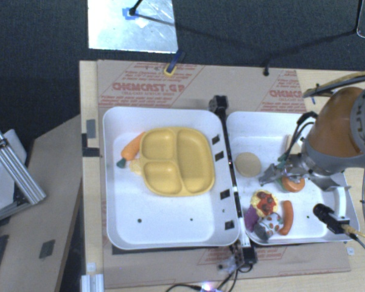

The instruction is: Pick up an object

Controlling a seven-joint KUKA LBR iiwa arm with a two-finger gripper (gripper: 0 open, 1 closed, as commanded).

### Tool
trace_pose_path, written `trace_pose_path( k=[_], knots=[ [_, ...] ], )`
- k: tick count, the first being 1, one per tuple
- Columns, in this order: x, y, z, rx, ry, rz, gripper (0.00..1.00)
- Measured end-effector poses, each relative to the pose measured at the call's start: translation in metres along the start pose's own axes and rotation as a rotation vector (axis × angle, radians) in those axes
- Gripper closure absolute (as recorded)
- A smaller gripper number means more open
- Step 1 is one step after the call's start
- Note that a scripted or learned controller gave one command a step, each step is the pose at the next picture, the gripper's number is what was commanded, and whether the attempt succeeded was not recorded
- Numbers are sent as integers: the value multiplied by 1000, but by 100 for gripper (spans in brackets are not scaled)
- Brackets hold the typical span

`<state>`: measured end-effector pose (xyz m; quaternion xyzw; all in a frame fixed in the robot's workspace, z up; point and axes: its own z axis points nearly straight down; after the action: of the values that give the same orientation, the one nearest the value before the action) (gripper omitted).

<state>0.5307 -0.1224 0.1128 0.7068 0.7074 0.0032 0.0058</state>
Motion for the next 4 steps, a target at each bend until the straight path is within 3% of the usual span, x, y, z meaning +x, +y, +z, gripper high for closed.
trace_pose_path(
  k=[1, 3, 4],
  knots=[
    [1, -2, -6, 7, 2, 0, 100],
    [-7, 1, -112, 5, 2, -3, 100],
    [-7, 2, -111, 10, 3, -3, 100]
  ],
)
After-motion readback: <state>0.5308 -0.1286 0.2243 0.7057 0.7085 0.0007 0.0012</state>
